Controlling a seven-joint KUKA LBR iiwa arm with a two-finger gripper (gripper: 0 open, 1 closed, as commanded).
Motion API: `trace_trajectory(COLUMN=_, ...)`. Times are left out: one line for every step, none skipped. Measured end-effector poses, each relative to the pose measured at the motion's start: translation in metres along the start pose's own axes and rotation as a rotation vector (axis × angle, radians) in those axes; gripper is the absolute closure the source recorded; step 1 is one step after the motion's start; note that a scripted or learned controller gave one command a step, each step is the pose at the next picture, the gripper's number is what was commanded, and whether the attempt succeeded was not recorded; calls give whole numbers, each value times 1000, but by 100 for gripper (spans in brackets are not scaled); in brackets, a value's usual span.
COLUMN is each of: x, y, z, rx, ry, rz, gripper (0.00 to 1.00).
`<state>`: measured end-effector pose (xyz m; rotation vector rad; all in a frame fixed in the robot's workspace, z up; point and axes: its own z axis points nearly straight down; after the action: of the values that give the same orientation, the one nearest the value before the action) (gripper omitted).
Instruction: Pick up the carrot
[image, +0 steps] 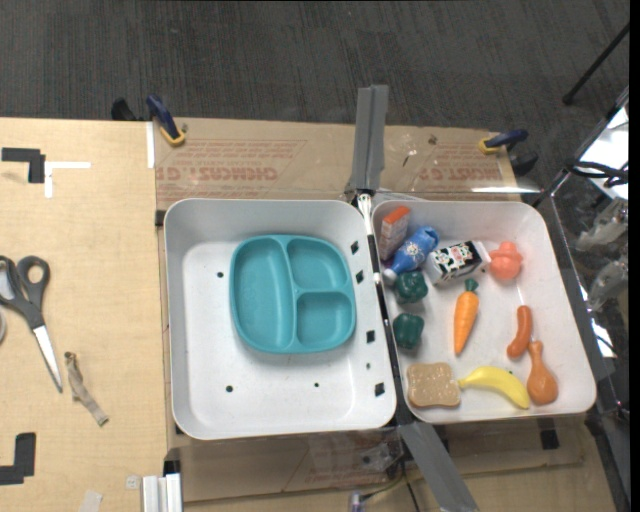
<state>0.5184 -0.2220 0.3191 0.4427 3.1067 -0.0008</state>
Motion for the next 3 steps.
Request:
trace_trajectory(x=39, y=-10, z=144, rx=0, ry=2, rz=230, gripper=0)
trace_trajectory(x=53, y=35, z=227, rx=0, ry=3, rz=248, gripper=0)
trace_trajectory(x=2, y=105, z=227, rx=0, ry=1, rz=229, gripper=0)
